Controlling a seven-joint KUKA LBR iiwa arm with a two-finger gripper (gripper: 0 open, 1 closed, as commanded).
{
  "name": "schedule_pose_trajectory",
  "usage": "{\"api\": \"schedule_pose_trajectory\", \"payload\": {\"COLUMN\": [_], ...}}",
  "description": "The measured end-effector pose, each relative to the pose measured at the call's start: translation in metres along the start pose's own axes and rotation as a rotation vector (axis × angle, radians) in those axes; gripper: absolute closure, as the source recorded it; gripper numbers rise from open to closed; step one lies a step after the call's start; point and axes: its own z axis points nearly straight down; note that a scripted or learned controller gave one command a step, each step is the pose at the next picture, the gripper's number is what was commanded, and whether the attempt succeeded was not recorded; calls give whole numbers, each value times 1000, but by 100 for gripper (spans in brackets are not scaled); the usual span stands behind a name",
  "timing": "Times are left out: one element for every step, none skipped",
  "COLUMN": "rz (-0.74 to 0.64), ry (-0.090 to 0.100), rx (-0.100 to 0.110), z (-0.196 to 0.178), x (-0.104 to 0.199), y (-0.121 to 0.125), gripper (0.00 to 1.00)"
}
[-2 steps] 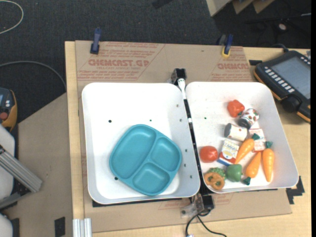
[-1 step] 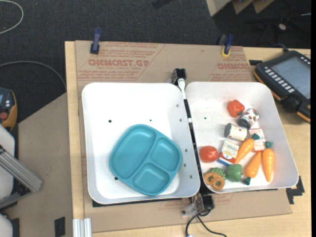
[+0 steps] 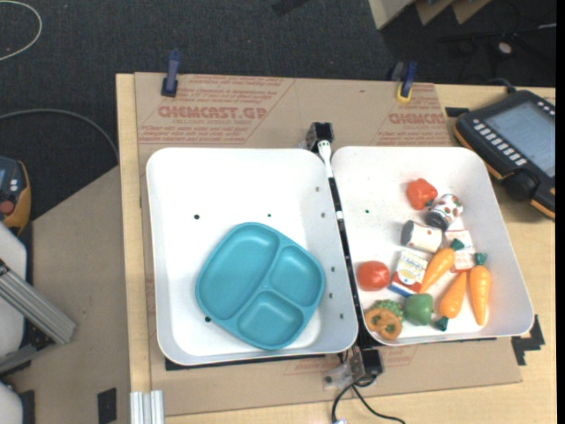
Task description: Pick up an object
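Camera view: toys bunched in the lower right of the frame, in the right bin [image 3: 380,162], waiting to be picked.

Cannot tell the pincer's state or its bearing from the toys. Easiest target probably the red tomato [image 3: 372,275], lying apart at the left edge of the cluster, near the divider between bins. Three carrots [image 3: 478,293] at the lower right, long axes running roughly top to bottom of the frame, leaning slightly, packed just beside one another. Red pepper [image 3: 421,192] alone toward the upper part of the pile. Blue tray [image 3: 259,284] in the left bin [image 3: 177,184], well apart from the toys. An approach from the frame's right would likely meet the carrots first.
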Motion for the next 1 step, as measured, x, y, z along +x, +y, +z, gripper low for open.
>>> {"api": "schedule_pose_trajectory", "payload": {"rz": [11], "ry": [2], "rx": [16], "z": [293], "x": [-9], "y": [-13], "gripper": [100]}}
